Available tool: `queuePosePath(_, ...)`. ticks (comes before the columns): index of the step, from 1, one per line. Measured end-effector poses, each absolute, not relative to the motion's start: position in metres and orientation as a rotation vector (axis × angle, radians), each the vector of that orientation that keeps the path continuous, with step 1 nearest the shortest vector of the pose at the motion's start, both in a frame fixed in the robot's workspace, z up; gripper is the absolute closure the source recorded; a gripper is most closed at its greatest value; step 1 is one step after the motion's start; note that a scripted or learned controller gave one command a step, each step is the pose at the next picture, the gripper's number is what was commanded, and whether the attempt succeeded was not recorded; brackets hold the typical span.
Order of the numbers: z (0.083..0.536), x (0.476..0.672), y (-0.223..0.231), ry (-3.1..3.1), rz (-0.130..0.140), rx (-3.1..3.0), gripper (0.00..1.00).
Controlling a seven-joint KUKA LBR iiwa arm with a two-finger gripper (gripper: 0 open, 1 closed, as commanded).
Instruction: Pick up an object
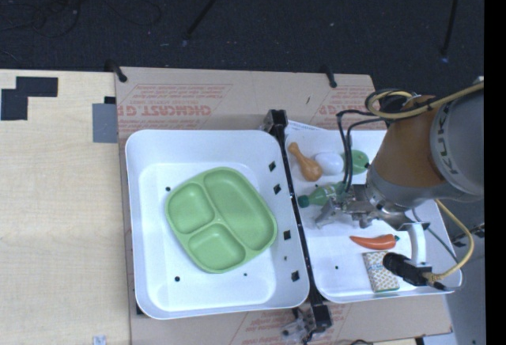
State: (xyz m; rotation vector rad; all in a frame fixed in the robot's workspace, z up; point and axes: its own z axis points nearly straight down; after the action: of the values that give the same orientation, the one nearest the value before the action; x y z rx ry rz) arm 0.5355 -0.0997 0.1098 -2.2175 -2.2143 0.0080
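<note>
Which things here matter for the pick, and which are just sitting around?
For the pick: gripper, down in the right bin; beside it the green item, the orange chilli, the wooden piece.

Lying about: green plate in the left bin, patterned square.

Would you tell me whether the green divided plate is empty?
Empty: the green divided plate lies flat in the left bin, all three compartments bare.

Crowded about the gripper (326, 210): a green piece (315, 197), possibly touching its tip, a brown drumstick (304, 162) beyond, an orange pepper (373, 240) behind. Past the divider (289, 213), bin floor (150, 272) rings the green tray (220, 218).
</note>
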Motion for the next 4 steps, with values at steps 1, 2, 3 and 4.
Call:
queuePosePath(1,0.122,0.536,-0.101,-2.210,0.006,-2.224,1.00)
queuePosePath(2,0.171,0.527,-0.100,-2.217,-0.001,-2.226,1.00)
queuePosePath(3,0.214,0.531,-0.096,-2.223,-0.002,-2.221,1.00)
queuePosePath(4,0.259,0.532,-0.097,-2.224,-0.003,-2.222,1.00)
